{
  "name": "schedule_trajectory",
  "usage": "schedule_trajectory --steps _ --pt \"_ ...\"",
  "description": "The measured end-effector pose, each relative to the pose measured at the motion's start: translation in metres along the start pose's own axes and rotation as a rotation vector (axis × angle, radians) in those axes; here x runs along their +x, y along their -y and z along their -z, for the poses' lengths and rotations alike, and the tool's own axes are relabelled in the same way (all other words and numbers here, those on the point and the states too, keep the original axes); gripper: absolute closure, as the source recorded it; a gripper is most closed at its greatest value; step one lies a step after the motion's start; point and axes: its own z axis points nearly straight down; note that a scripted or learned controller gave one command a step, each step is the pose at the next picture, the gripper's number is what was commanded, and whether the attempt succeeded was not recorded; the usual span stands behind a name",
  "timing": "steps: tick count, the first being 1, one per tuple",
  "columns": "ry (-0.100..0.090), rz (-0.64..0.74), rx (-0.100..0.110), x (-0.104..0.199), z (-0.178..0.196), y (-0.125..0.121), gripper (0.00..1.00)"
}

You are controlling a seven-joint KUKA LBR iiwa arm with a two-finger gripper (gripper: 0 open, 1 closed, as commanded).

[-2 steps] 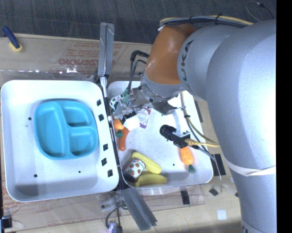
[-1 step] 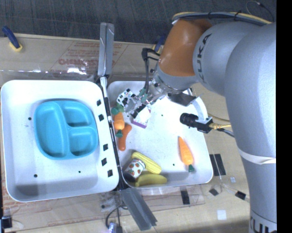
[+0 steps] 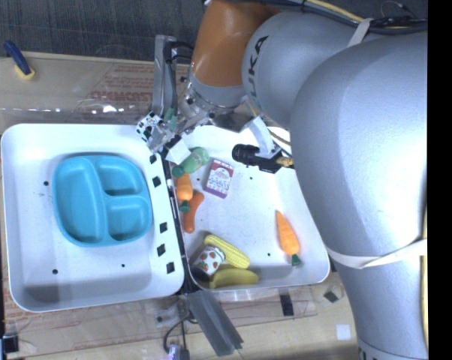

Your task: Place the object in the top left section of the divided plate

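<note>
Smooth grey arm [image 3: 361, 148] looms over glossy bins; claw [image 3: 162, 130] grip unclear, near moulded blue plate [image 3: 102, 199].

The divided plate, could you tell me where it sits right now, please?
The blue divided plate lies in the left bin in the camera view, left of the wall where the two bins meet, across from the carrots.

Blue divided plate [image 3: 103, 199] in white bin [image 3: 31, 276], orange carrot [image 3: 287, 235], yellow corn [image 3: 227, 250]
</note>
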Motion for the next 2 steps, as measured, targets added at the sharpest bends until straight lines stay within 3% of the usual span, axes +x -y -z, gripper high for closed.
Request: schedule_trajectory --steps 1,2 --pt "-0.001 0.239 0.003 0.0844 -0.0095 0.0092 1.00" --pt "0.000 0.238 0.002 0.0839 -0.0092 0.0092 0.00"
